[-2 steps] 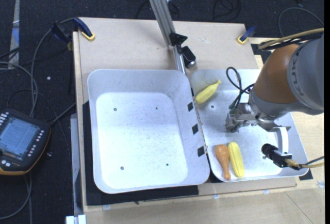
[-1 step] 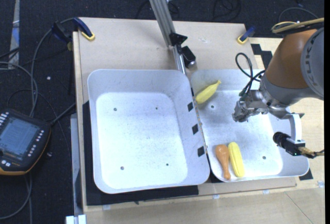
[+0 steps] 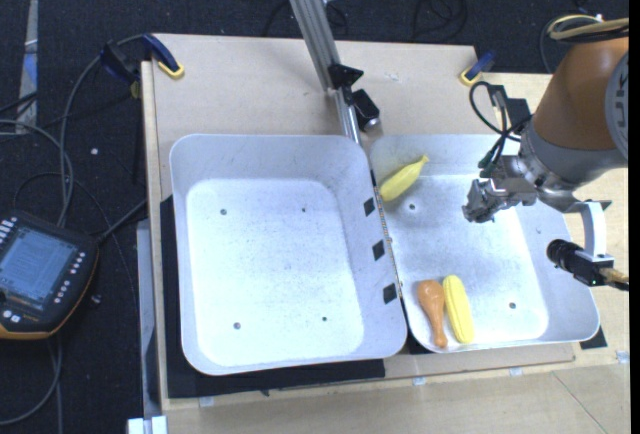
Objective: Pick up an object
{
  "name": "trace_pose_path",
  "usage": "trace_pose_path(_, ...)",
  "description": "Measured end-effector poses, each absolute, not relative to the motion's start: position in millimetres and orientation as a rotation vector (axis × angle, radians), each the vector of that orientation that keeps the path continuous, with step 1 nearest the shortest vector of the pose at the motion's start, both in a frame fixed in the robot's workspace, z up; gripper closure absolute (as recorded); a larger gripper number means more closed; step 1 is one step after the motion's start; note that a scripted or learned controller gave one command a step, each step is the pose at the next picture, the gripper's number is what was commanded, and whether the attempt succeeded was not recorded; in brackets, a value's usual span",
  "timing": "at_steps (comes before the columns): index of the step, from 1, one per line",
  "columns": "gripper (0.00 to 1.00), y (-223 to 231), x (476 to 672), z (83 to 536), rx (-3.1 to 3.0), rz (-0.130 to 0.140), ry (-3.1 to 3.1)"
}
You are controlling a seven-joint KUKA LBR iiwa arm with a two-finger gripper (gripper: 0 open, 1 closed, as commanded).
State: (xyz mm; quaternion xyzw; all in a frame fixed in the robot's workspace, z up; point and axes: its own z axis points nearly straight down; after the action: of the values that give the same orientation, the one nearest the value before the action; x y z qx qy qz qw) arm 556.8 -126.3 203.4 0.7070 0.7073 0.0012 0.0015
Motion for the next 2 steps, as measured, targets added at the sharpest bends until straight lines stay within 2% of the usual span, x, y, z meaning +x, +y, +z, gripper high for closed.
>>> trace_pose_path(1,1.00,-79.5,554.5,214.6,2.217,0.002,2.226)
trace_pose_path(2,1.00,-19.7,560.6,211.3,2.216,0.001,2.228)
